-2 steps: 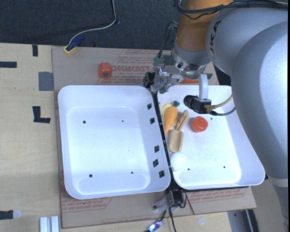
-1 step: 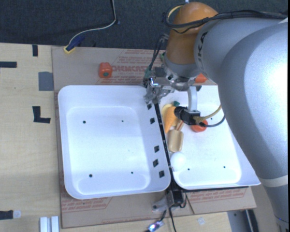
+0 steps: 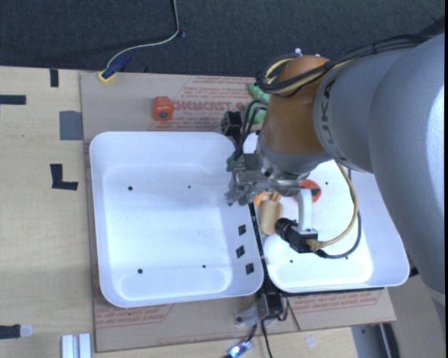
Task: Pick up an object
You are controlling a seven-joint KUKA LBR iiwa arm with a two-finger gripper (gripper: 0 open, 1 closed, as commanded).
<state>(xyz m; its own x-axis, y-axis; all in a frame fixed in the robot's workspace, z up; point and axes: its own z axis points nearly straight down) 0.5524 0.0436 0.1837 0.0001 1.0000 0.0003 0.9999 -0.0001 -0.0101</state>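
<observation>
Gripper (image 3: 248, 189) sits over the seam between the two bins. Left bin (image 3: 112, 222) lies to its left; right bin (image 3: 366, 267) to its right, largely under the arm (image 3: 373, 103). Small objects (image 3: 308, 191) lie in the right bin just right of the gripper, partly hidden, possibly touching it. A block (image 3: 162, 108) sits behind-left, outside the bins, on the cardboard (image 3: 209, 95).

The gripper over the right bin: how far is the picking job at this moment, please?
Done: the arm has reached over the right bin. In hand: the gripper sits low at that bin's left side, over small orange and tan objects; the wrist hides whether anything is grasped. Left: a visible grasp and a lift. The left bin is untouched by the arm.
</observation>
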